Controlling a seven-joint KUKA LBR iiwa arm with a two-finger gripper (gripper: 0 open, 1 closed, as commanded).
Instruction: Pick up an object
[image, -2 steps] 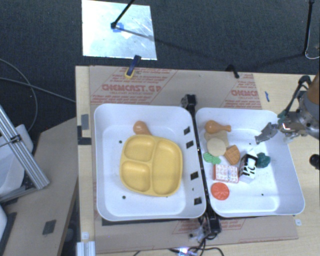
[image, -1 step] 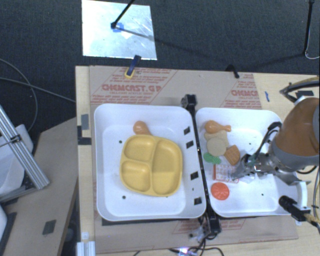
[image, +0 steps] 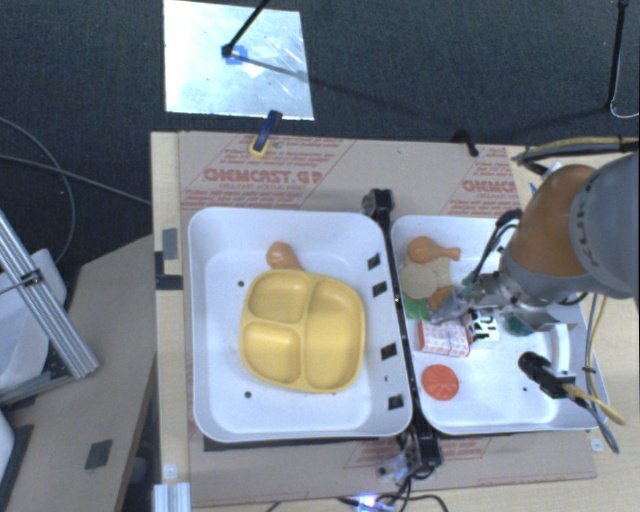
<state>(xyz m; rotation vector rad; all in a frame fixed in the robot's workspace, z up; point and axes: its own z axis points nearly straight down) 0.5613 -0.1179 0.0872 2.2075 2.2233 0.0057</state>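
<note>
You had the arm (image: 560, 235) reaching in from the right over the right bin (image: 500, 395), one of two white bins standing side by side on the worktop (image: 300, 170). The tool (image: 462, 300) was low in that bin's left half, near the middle of its length. From this slanted view you could not tell whether the tool was released or clenched, and nothing could be seen held in it.

The loose things in the right bin were crowded along its left side. A tan lump (image: 432, 285) lay just left of the tool, with a small green piece (image: 414, 309) against the lump's lower left. Above them, toward the bin's far end, lay an orange drumstick-shaped toy (image: 430, 250), apart from the tool. A red-and-white box (image: 444, 340) lay just below the tool, and a small black-and-white thing (image: 485, 325) sat at the box's right; it was too small to make out. A red-orange disc (image: 440, 382) lay flat near the bin's near edge, below the box and apart from it.

In the left bin (image: 215, 330) a yellow divided plate (image: 303, 330) filled much of the floor, and a tan-orange piece (image: 282, 256) rested at the plate's far edge, well apart from the tool.
</note>
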